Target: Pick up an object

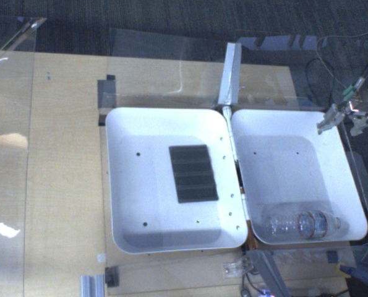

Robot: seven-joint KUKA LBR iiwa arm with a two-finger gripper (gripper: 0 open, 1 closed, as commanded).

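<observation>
Nearest to us, in the near corner of the right bin [295,147], lies a clear plastic bottle [301,224] on its side, its length running along the bin's near wall. We judge it has rolled down and come to rest against that wall, since a smooth round body settles where the floor meets a side. It is transparent and faintly ribbed, with a bluish band towards its right end; it looks light and slippery, and we expect it would roll away from a careless pinch. This is the likeliest thing to pick up.

Left of the bottle, across the ridge where the two bins meet, the left bin [128,166] holds a dark rectangular block [193,173], flat and ribbed into four bands, lying near the middle of the floor and turned slightly off square. Both bins are shallow, white and glossy, with rounded corners and a few small dark holes in the floor. They sit on a pale wooden table [47,166].

Farthest from the bottle, above the far right corner of its bin, hangs the tool [347,113]. It is well apart from the bottle, and nothing shows in its grasp. Whether it is released or clenched we cannot tell.
</observation>
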